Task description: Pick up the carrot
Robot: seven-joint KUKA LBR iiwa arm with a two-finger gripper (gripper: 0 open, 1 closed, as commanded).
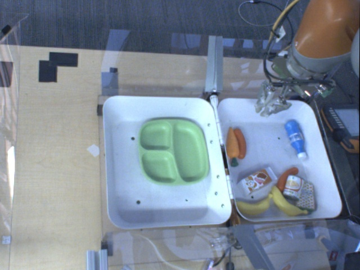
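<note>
The carrot (235,143) is orange with a green stub at its lower end. It lies along the left wall of the right bin (323,151), beside the divider between the bins. My gripper (271,103) hangs above the far edge of that bin, up and to the right of the carrot, well apart from it. Nothing is between its fingers.
A green divided plate (172,151) sits in the left bin (118,167). In the right bin are a blue bottle (295,138), two bananas (270,205), a small snack packet (257,183) and a can (292,185) against a patterned pouch. Cables loop behind the arm.
</note>
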